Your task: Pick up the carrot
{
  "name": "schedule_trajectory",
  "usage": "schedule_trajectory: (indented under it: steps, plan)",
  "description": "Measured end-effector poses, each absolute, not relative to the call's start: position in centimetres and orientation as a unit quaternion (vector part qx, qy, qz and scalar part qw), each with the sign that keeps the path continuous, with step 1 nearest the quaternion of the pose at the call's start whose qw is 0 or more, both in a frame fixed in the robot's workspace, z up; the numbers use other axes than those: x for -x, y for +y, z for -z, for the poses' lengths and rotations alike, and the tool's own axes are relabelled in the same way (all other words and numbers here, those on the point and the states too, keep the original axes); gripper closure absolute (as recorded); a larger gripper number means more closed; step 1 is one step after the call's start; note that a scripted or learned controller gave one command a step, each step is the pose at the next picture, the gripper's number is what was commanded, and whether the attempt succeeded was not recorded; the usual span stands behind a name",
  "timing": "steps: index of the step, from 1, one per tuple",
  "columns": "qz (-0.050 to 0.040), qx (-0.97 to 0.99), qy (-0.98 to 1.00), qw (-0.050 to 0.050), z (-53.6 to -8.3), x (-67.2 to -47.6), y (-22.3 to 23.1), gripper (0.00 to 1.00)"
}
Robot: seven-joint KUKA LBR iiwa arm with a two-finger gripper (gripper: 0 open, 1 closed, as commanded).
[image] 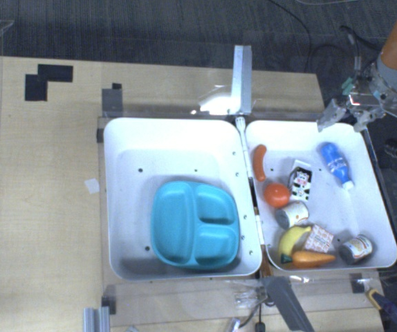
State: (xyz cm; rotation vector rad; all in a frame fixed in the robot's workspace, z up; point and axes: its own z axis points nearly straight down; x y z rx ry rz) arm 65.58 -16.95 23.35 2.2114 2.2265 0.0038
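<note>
Carrot (312,259), small orange tapered plastic toy just below the yellow banana (292,240), looks light, rigid and slick, best pinched mid-body; end effector (342,113) looks spread, holding nothing.

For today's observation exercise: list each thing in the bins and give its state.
carrot: lying flat, right bin's front edge
banana: lying beside carrot
blue bottle: on its side
can: tipped over
tomato: resting
sausage: lying flat
blue tray: right way up, left bin
gripper: above bin's far corner

The carrot (314,258) is orange & long. It lies flat at the bottom of the right bin, lower right of the frame.
</note>
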Motion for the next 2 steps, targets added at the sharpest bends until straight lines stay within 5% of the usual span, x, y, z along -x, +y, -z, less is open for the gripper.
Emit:
schedule_trajectory:
  steps: [1,2]
  plan:
    - [-0.0022,-0.702,0.712,0.004,-35.6,-67.0,-12.5,0.0]
    - [-0.0012,-0.688,0.725,0.004,-35.2,-67.0,-20.6,0.0]
